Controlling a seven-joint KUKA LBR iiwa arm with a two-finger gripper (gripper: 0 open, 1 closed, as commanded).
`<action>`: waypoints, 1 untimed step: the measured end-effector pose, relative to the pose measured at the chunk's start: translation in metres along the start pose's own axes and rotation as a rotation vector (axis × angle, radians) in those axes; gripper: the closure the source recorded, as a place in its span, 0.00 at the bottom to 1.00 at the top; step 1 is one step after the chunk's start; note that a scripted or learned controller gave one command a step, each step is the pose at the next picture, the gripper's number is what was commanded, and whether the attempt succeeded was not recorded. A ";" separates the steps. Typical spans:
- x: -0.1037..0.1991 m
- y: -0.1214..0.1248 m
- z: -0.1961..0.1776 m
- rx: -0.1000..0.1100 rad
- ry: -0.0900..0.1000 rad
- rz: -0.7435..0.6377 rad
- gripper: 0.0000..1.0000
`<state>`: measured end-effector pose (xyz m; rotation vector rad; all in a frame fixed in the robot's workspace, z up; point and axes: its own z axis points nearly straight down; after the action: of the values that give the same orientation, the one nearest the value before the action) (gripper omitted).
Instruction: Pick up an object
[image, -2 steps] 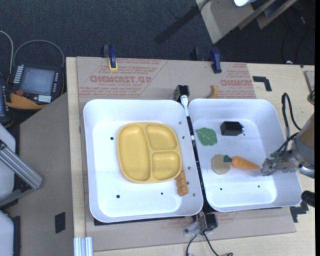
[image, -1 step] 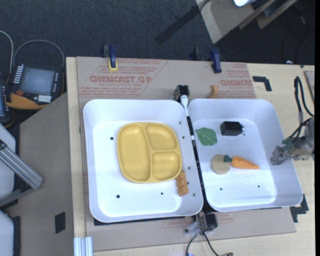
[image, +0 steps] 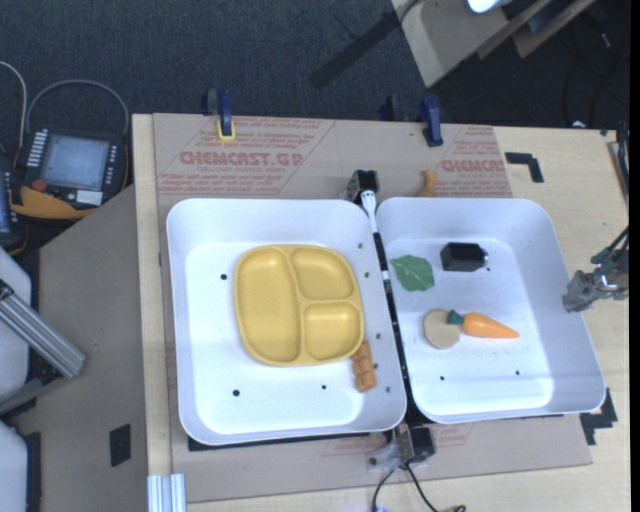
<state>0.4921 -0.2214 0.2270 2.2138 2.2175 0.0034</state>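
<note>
Two-bin bench, looking down at a slant. Starting nearest, in the left bin (image: 205, 400): seeing a small brown lumpy piece (image: 364, 370) lying just beside the near right corner of a yellow divided plate (image: 298, 303).

Moving a little farther, into the right bin (image: 545, 375): finding an orange toy carrot (image: 490, 326) lying on its side, tip pointing right, green end touching a tan round disc (image: 438, 329).

Judging the carrot the likeliest pick: probably being light, stiff and smooth, so liable to slip at the tapering tip. Taking hold across the thick part beside the green end, from above, looking safest, while keeping off the disc.

Farther again, at the right bin's right rim: noticing the grey gripper (image: 590, 286) hovering well apart from the carrot. Being too small and blurred to tell whether open or closed, and showing nothing held.

Farthest: seeing a green leaf shape (image: 412, 272) lying flat and a black block (image: 463, 257) just beside it.
</note>
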 end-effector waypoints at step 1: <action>-0.001 0.001 -0.030 0.001 0.001 0.001 1.00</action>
<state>0.4933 -0.2219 0.2571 2.2156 2.2179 0.0025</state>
